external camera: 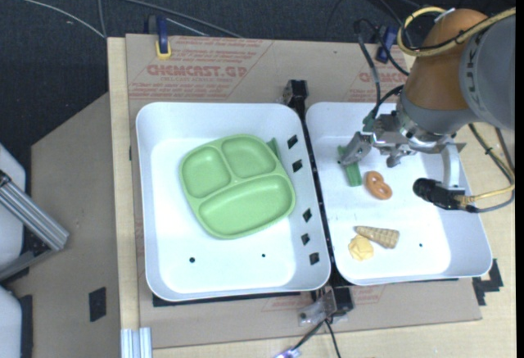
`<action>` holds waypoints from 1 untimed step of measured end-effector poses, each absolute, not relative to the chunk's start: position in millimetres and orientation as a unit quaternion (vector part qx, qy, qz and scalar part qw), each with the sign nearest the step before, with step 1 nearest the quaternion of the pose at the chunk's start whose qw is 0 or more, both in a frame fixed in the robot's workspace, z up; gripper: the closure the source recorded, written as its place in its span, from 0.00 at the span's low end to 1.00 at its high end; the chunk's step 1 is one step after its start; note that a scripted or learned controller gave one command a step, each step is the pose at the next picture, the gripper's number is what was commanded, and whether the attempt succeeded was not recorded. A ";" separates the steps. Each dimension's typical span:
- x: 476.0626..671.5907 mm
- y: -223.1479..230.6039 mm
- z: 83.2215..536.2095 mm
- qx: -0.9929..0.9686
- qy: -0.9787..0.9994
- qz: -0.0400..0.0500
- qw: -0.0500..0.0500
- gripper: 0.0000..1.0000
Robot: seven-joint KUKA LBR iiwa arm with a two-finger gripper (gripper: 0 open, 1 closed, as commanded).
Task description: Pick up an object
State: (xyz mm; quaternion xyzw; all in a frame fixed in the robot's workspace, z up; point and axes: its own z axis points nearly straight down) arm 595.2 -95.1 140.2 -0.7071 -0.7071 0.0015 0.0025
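My gripper (377, 153) hangs over the back of the right bin (467, 254), with its two fingers spread apart and nothing between them. Just in front of it lies an orange pretzel-shaped piece (377, 185). A small green stick (353, 176) sits below the left finger (354, 149). Nearer the front of this bin lie a tan cone (379, 236) and a yellow lump (361, 247), touching each other.
The left bin (164, 250) holds a green divided plate (237, 186). A black divider with clips (304, 184) runs between the bins. A black cable fitting (434, 192) hangs beside the arm (446, 61) at the right. Cables lie behind the bench.
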 end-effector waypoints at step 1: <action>595.2 -94.3 88.2 -0.707 -0.707 0.001 0.001 0.00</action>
